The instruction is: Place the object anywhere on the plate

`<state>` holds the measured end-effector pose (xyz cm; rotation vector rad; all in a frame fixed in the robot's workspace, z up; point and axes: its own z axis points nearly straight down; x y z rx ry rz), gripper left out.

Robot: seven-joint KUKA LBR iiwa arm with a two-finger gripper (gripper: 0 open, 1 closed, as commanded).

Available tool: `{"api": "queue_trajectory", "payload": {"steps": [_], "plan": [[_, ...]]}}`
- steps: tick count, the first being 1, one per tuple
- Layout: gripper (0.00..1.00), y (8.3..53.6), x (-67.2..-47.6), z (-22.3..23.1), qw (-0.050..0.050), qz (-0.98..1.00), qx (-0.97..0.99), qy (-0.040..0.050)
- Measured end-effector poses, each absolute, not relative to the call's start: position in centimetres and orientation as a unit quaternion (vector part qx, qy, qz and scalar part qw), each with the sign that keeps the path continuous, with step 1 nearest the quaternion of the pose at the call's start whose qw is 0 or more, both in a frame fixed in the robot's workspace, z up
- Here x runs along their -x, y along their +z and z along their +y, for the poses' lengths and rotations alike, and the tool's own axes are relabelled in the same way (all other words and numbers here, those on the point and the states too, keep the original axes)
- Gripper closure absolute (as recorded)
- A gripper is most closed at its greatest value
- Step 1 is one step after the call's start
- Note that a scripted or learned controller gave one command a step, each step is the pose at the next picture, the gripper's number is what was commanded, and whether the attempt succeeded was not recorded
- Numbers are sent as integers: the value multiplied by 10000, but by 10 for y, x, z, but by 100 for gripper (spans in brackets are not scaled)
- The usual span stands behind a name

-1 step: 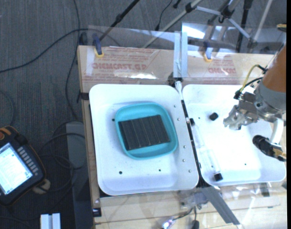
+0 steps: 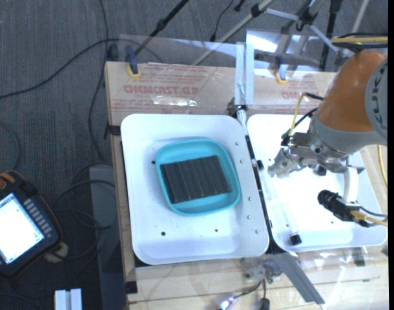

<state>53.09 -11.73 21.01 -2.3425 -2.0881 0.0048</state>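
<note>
A dark ridged block [image 2: 196,178] lies flat on the teal plate [image 2: 231,172] in the left bin [image 2: 139,173], while the gripper [image 2: 279,165] hangs over the right bin [image 2: 274,134], its state impossible to tell.

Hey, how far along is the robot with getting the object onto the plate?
Nothing looks done yet: the teal plate in the left bin carries a dark ridged slab. In hand: the gripper sits over the right bin; any grasp is unclear. Left: bringing the object onto the plate.

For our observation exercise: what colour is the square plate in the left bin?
Turquoise blue plate, carrying a dark grey ribbed slab; camera view shows it.
</note>
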Motion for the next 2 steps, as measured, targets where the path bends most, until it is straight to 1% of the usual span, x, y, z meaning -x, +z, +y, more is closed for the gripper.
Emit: {"api": "queue_trajectory", "payload": {"steps": [1,2], "plan": [[100,182,-526,-46,19,-6713,7412,20],[0,182,-526,-46,18,-6711,7414,19]]}}
